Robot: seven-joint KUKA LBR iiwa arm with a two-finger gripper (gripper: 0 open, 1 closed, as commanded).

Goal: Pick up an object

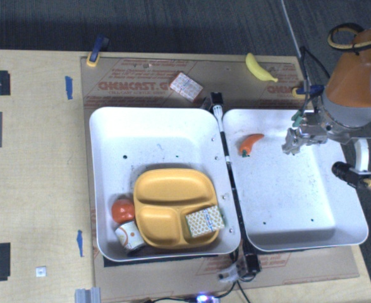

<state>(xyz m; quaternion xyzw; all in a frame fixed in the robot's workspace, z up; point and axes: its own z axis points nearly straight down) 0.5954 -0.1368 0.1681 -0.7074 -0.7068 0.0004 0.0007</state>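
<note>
The gripper [292, 142] hung over the right bin [299, 232] near its far edge, and whether it was open or closed could not be told. A small orange carrot [250, 143] lay in that bin's far left corner, near the gripper but apart from it. In the left bin [109, 137], toward its near edge, sat a yellow divided tray [166, 197] carrying a patterned packet [205, 221], with a red ball [122, 209] and a small can [129, 235] just beside its left side.
</note>
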